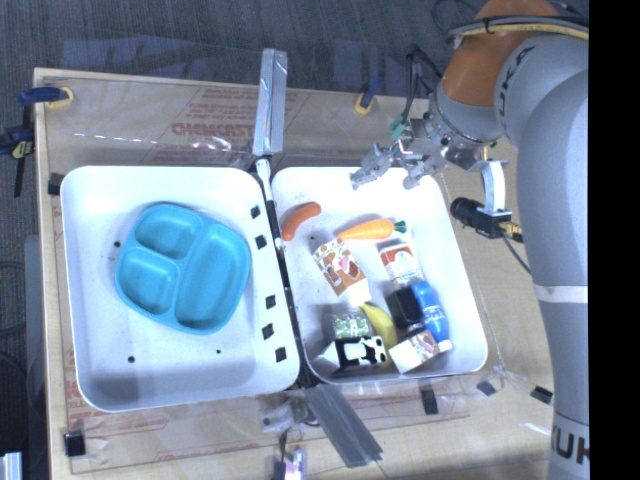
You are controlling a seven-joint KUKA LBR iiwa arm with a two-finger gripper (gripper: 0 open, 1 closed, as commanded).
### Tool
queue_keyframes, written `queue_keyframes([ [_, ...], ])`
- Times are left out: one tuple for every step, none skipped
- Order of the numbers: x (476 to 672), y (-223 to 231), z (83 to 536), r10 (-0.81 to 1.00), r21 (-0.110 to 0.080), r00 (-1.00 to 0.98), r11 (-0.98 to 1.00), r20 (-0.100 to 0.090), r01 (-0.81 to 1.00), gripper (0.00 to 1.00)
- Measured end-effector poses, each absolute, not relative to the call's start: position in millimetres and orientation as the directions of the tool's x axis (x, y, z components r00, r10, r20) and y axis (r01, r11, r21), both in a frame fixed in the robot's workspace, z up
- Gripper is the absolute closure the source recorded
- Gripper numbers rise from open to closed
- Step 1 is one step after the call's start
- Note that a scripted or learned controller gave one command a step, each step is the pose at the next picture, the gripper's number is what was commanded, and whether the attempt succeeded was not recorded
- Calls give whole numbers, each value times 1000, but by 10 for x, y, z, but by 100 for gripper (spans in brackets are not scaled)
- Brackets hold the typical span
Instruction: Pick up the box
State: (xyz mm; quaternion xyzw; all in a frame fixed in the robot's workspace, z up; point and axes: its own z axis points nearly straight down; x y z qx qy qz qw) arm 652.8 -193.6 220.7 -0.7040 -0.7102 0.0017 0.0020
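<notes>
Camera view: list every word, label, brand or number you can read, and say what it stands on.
"KU", white letters, cut off at the frame edge, on the grey arm's base.
Red print on the clear sheeting behind the bins: too blurred to read.
Labels on the small cartons and packets in the right bin: too small to read.

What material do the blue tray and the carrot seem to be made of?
Blue tray: likely moulded plastic, smooth and slightly glossy, with even colour and rounded compartments. Carrot: probably a plastic toy, judging by its uniform orange and soft sheen, though I cannot be sure.
</notes>
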Motion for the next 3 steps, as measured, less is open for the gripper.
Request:
queue_keyframes([
  [5679,-2110,1479,1000,-6,19,-19,0,1000,0],
  [5781,-2068,1064,1000,19,-8,8,-2,1000,0],
  [5923,-1831,1219,973,2,232,-232,0,973,0],
])
